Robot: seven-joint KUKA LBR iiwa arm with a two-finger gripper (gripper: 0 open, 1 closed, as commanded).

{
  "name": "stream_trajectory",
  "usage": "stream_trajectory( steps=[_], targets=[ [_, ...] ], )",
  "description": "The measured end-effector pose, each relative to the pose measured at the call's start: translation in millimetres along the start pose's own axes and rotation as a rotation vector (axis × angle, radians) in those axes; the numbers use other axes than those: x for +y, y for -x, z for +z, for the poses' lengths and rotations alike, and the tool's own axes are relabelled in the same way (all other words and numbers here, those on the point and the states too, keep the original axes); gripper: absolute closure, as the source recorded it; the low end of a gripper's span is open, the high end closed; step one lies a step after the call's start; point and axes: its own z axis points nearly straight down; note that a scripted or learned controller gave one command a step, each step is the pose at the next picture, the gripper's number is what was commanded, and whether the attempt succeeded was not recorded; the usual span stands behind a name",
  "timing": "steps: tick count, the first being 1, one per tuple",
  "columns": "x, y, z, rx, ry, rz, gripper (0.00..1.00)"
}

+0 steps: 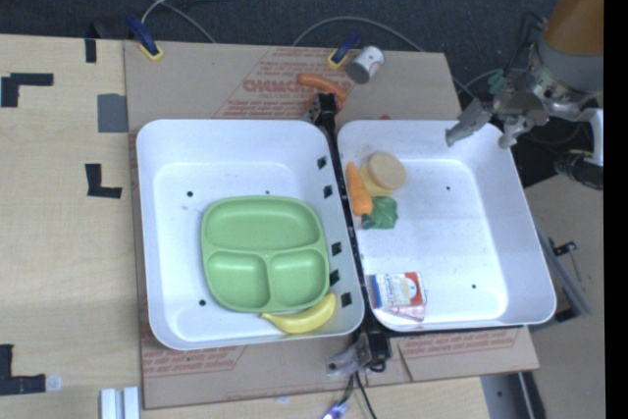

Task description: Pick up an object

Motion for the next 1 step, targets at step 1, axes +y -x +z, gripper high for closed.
stream_trajectory(
  steps=[1],
  targets=[
    [-13.5,-56.2,95.6,0.002,-0.002,-0.001,0.00]
  ],
)
